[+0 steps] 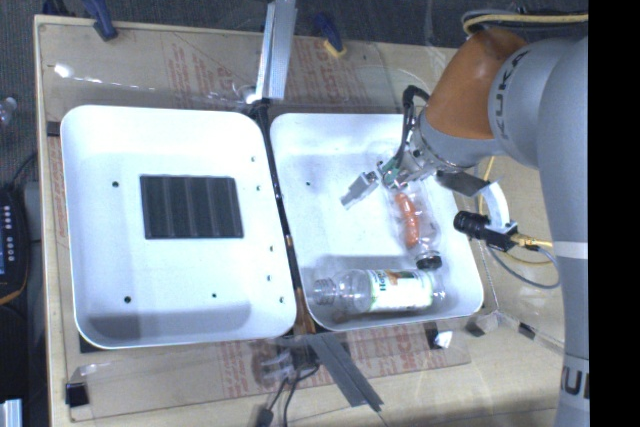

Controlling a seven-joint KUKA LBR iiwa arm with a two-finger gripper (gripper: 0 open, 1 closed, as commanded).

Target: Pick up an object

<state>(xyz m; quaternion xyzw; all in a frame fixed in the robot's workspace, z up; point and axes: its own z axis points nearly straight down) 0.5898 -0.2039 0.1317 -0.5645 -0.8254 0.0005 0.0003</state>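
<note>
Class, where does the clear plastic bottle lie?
The clear plastic bottle lies on its side along the near wall of the right bin, just below the orange object.

A clear plastic bottle (378,290) with a white-green label lies on its side at 6 o'clock in the right bin (300,215); an orange item in clear wrap (410,218) lies at 3 o'clock.

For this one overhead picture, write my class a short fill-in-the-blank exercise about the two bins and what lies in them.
1. The clear plastic bottle lies on its ____ along the near wall of the right bin.
2. The dark ribbed panel lies in the ____ bin.
3. The gripper hangs over the ____ bin.
4. The object in the clear wrapper beside the gripper is ____ in colour.

Missing words: side; left; right; orange
</note>
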